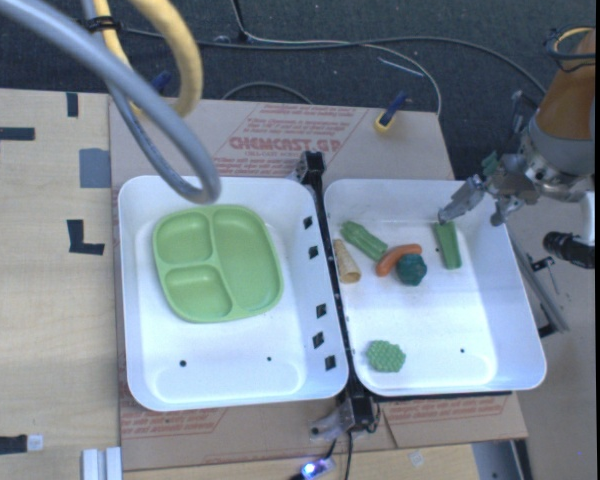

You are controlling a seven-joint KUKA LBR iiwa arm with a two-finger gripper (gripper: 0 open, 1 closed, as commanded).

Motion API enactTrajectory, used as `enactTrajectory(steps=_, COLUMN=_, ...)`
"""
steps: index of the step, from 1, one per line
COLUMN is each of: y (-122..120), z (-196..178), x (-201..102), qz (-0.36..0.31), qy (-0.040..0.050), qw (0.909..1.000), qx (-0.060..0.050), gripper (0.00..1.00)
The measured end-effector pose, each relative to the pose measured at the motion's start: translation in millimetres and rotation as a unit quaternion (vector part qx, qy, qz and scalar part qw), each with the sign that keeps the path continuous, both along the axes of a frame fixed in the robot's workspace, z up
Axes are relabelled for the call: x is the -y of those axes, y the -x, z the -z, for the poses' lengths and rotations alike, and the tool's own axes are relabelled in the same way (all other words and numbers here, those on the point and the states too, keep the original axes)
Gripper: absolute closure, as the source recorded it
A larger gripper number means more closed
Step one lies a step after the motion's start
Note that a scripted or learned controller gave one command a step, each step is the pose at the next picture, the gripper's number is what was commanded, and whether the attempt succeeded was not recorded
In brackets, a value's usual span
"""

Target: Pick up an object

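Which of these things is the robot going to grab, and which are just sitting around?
For the job: gripper; green stick; green bar; orange piece; teal ball; tan piece; round green piece.

Just lying about: green tray; yellow hose; cardboard.

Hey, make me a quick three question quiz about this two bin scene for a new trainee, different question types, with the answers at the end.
1. True or false: the green divided plate lies in the right bin.
2. Multiple choice: which item sits nearest the gripper? A) the green waffle-patterned disc B) the green stick C) the tan piece
3. Fill in: the orange piece touches a dark teal ____.

Key
1. False; it lies in the left bin.
2. B; the stick lies just below the gripper near the right bin's far edge.
3. Ball, or rounded lump.
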State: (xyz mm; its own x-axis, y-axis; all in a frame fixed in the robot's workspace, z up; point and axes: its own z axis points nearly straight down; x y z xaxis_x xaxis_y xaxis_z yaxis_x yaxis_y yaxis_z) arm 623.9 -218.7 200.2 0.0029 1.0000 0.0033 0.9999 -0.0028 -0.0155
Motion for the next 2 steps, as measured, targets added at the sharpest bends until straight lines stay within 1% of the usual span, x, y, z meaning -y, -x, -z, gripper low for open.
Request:
enactTrajectory(steps=1, y=-3.4, z=-9.1, x=-0.6, qz=-0.002, qy=0.0017, qw=1.0, qx=0.007, gripper=0.0)
enactTrajectory(steps=2, y=-7.6, z=54.4, x=-3.1, qz=-0.003, qy=0.0014, qw=1.0, qx=0.004, gripper=0.0)
